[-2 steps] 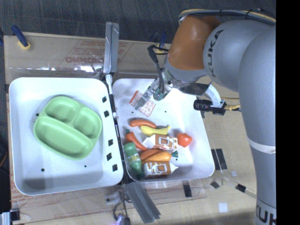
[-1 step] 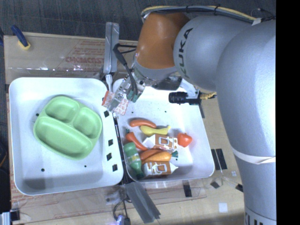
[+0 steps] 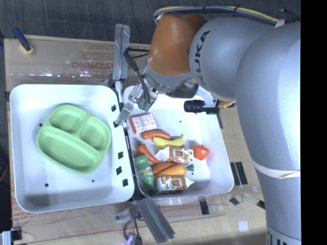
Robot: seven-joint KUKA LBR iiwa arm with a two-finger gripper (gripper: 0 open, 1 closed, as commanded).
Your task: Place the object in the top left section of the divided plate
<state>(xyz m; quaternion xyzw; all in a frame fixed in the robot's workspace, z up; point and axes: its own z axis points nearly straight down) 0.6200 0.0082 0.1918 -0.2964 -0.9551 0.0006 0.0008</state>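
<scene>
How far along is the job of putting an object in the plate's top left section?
Done: nothing, since the green plate in the left bin holds no object. In hand: the tool sits over the right bin, near the toy food; no item is visibly gripped. Left: grasp, carry, place.

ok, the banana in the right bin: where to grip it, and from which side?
Grip the banana mid-body, from above, closing across its narrow width. It lies flat on the pile with its top exposed, but a sausage and a carton crowd its sides, so a side approach looks blocked.
</scene>
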